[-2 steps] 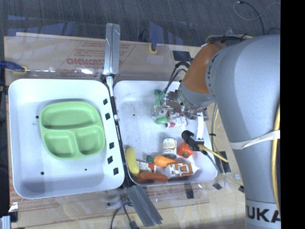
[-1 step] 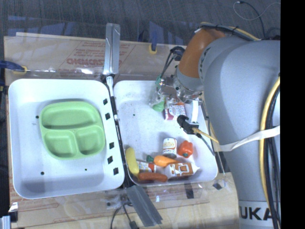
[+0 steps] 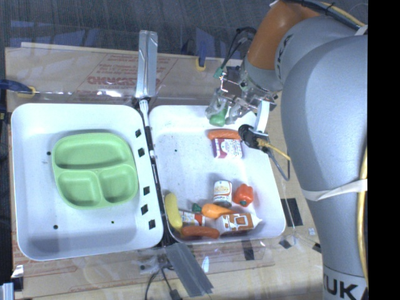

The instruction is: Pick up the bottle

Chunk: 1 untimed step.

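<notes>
Presently the gripper (image 3: 234, 107) hangs over the 12 o'clock edge of the right bin (image 3: 164, 144). A small green bottle (image 3: 217, 115) sits just under it on its 9 o'clock side. This item is taken to be the task's object, though only its green body shows and its neck and cap are hard to make out.

Gripper state: cannot be told. Cables and brackets clutter the wrist, and the view does not settle how wide the gripper stands or whether the bottle is between its tips. Treat the bottle as not held.

Handling, as a judgement:
- The bottle looks like a small plastic toy, so expect it to be light and fairly stiff.
- Its glossy, rounded surface is likely to be slippery and to roll or skid against the bin wall if nudged.
- Take hold across the body at its widest part, square to its long axis, not at the neck.

Items nearby:
- A sausage (image 3: 223, 134) and a red-and-white packet (image 3: 229, 148) lie at 6 o'clock of the bottle, near but apart from it.
- A small labelled can (image 3: 222, 192) stands well apart toward 6 o'clock. Its label is too small to read.

Hidden or uncertain:
- The arm covers the bin's 3 o'clock rim.
- Whether the bottle stands upright or lies on its side cannot be settled.
</notes>
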Available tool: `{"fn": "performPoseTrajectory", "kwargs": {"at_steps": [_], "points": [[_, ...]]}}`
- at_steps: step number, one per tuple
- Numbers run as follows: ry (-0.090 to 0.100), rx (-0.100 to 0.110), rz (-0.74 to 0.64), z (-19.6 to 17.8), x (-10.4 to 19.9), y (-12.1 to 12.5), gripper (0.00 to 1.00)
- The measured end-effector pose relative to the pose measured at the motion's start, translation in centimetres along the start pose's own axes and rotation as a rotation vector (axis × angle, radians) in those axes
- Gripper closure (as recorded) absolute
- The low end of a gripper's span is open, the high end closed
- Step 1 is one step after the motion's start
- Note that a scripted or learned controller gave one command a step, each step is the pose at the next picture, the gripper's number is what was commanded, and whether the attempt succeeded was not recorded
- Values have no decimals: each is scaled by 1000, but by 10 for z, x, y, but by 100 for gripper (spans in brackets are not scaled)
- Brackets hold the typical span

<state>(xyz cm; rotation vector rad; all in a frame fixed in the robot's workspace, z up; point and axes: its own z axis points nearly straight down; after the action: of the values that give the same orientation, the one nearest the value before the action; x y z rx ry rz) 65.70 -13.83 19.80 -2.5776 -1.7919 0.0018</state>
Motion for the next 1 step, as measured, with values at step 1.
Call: {"fn": "performPoseTrajectory", "kwargs": {"at_steps": [1], "points": [[-1, 0, -39, -36, 68, -26, 100]]}}
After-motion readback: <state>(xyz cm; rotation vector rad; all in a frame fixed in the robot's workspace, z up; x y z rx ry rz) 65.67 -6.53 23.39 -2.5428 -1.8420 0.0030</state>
